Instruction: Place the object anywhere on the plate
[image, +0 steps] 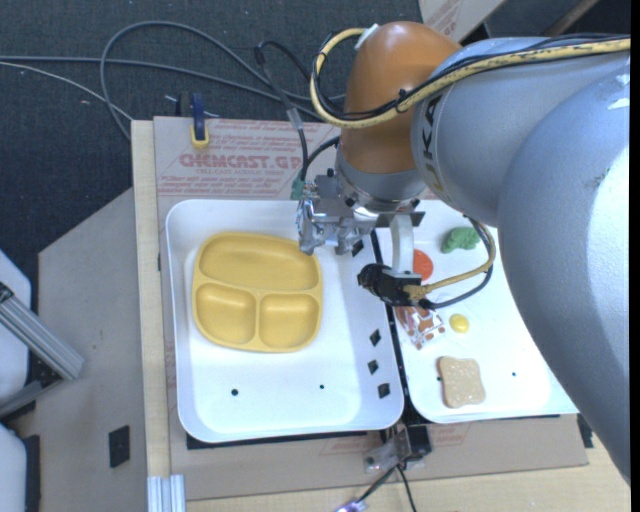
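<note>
Hanging over the left bin (200, 400), the pincer (325, 232) sits at the yellow plate's (258, 290) upper right rim; whether it is spread or closed, cannot tell. Candidate objects lie to its right in the other bin (520, 395): cracker (462, 381), green piece (461, 239), yellow ball (459, 323). Risk: closing on nothing, since none appears held.

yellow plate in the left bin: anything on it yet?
Empty. The yellow plate shows all three compartments bare. The gripper is at its upper right edge; whether its fingers hold anything, cannot tell.
</note>
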